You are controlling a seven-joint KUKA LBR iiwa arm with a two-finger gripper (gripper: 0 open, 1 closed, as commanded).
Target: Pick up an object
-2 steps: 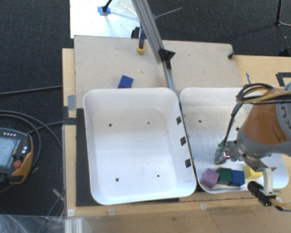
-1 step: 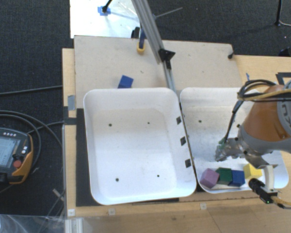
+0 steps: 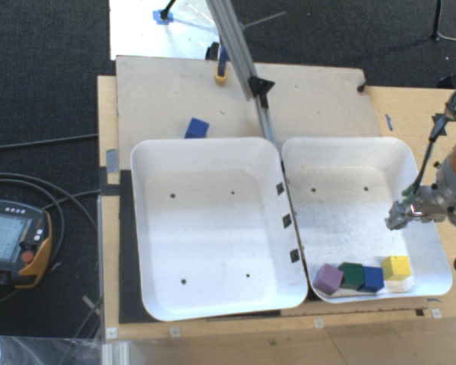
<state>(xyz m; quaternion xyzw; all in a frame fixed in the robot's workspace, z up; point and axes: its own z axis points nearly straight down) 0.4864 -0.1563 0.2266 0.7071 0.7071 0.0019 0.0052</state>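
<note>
While the pincer (image 3: pixel 399 217) hovers over the right bin (image 3: pixel 365 162), its opening unclear, purple (image 3: pixel 328 277), green (image 3: pixel 352 274), blue (image 3: pixel 373 278) and yellow blocks (image 3: pixel 396 268) sit along the bin's near edge.

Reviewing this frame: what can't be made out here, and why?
- Gripper: small and blurred in the camera view over the right bin; whether anything sits in it cannot be told.
- Arm: cut off by the right edge.
- Pale thing under the yellow block: mostly covered by it.
- Green block: partly hidden by the purple block and blue block.
- Pendant screen: cut off by the left edge, too small to read.
</note>
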